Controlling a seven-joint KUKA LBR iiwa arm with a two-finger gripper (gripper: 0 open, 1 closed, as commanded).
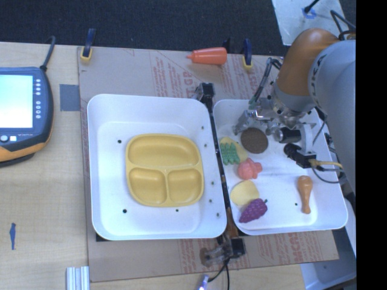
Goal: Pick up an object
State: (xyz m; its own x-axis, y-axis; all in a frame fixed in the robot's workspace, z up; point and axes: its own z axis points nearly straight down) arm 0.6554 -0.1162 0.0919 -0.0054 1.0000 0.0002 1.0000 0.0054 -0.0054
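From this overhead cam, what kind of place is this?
Most likely a robotics lab pick-test bench: two white bins clamped to a board, toy food such as purple grapes and a drumstick, plus a teach pendant at the left.

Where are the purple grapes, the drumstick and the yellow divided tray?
purple grapes [254, 210]: camera view, middle of the bunch.
drumstick [305, 188]: camera view, on its thick upper end.
yellow divided tray [163, 150]: camera view, floor of its large upper compartment.
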